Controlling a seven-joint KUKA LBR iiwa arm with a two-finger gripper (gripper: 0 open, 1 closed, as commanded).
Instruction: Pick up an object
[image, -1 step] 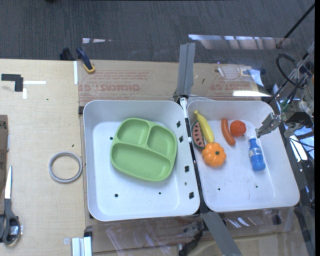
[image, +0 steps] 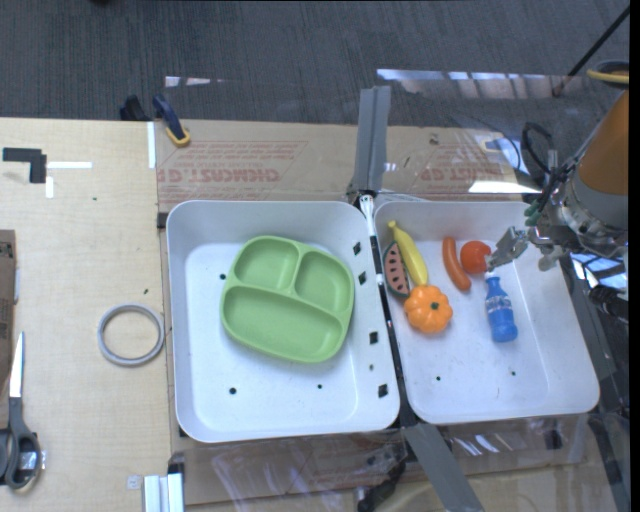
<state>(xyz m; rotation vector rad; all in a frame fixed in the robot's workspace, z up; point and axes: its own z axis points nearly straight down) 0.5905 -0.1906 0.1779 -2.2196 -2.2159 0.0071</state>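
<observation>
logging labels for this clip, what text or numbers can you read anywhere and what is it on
Red print on the flat brown cardboard sheet behind the bins: appears mirrored or upside down and too blurred to read.
Red print on the cardboard behind the right white bin: also too blurred to read.
Small blue plastic bottle: no label can be made out.
Green divided plate in the left white bin: no text.

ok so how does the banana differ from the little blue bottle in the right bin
The banana is yellow, curved and slim, lying by the bin's left wall next to the watermelon slice. The blue bottle is straight and chunkier with a white cap, lying nearer the bin's middle, apart from the other items. Both lie flat in the right bin.
</observation>
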